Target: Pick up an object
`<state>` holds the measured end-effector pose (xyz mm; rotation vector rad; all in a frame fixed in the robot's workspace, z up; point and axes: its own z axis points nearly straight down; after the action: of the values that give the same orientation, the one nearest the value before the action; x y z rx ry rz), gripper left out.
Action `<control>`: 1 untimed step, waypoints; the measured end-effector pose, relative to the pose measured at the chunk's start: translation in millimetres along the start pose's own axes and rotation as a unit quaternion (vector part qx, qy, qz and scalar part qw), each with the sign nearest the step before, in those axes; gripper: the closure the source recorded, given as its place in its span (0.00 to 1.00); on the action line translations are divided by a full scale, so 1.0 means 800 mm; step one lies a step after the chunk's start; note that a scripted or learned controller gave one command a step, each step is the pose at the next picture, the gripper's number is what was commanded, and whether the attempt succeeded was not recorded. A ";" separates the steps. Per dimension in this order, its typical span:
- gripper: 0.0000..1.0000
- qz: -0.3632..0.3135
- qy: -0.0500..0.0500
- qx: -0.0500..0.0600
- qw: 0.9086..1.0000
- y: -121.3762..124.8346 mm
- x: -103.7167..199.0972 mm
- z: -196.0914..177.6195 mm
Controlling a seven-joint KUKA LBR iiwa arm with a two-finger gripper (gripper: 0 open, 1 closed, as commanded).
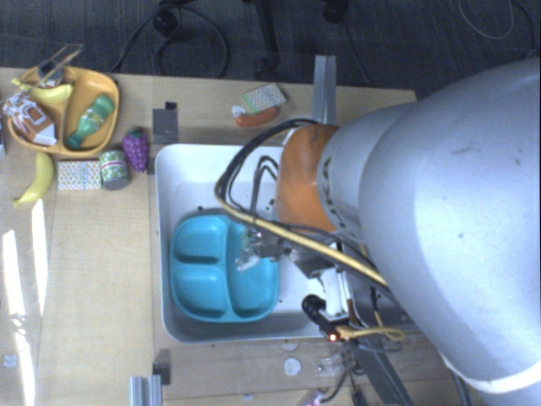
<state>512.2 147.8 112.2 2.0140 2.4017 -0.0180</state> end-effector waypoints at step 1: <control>1.00 0.004 -0.007 0.005 1.000 -0.003 -0.012 -0.004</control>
<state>511.7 138.4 115.1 2.0221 2.3897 -0.0437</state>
